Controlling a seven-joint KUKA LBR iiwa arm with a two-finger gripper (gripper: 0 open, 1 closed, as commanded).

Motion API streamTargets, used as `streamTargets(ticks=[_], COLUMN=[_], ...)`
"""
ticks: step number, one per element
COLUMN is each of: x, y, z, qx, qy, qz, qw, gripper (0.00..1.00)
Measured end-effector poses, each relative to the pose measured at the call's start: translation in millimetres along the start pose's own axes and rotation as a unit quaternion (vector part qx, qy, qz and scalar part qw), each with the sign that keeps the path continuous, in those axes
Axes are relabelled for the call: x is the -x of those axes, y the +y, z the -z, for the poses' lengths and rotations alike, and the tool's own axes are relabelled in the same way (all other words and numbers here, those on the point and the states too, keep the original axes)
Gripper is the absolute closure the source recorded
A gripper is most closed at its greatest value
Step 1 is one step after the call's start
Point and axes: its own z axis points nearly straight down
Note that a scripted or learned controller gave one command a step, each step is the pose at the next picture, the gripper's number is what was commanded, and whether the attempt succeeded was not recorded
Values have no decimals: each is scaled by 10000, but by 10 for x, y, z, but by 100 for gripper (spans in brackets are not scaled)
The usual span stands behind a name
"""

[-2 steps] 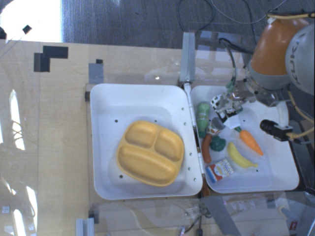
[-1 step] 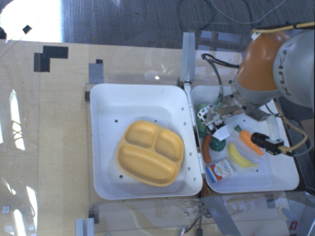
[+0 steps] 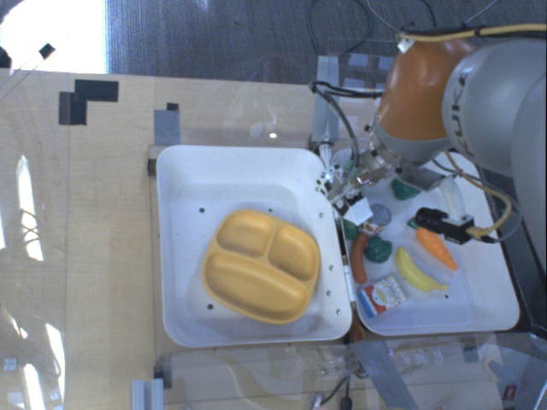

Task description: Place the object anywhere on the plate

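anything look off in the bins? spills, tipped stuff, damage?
Nothing stands out. The yellow divided plate sits flat in the left bin; the banana, carrot and small carton lie loose in the right bin, unspilled.

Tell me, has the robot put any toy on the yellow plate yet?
Not yet. The yellow plate in the left bin has nothing on it. The gripper is down over the top corner of the right bin, so it seems to be going for a pick. The banana, carrot and red sausage lie there. Grabbing one and carrying it over is left.
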Motion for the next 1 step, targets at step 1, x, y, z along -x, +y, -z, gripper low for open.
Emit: streamTargets(ticks=[1], x=[6], y=[15], z=[83], qx=[5], qy=[7], qz=[3], qw=[10000], gripper=[100])
